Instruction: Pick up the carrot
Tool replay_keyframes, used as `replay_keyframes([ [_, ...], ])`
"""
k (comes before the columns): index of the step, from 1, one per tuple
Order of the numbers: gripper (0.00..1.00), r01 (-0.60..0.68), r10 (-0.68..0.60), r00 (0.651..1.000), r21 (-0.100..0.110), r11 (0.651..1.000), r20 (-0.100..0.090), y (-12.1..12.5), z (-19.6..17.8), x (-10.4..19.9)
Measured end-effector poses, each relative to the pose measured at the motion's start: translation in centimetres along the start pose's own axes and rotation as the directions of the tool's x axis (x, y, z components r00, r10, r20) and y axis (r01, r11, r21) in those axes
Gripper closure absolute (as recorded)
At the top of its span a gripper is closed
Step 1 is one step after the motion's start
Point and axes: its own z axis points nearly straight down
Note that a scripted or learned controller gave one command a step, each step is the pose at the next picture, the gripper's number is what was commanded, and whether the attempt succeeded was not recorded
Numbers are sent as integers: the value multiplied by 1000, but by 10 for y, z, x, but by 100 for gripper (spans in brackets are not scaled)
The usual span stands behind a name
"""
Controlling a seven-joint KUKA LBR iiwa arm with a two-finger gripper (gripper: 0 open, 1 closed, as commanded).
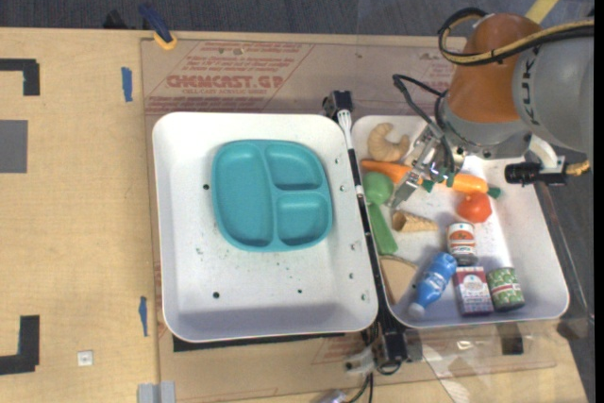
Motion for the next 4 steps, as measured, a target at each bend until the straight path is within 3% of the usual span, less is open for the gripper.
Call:
replay_keyframes([
  [1, 0, -256, 256, 967, -1, 967, -2, -7, 0, -3],
  [2, 0, -656, 656, 754, 1, 754, -2, -8, 0, 6],
  [3, 100, -654, 654, 757, -5, 757, 4, -6, -13, 3],
  [4, 100, -857, 857, 515, 5, 515, -5, 32, -98, 104],
])
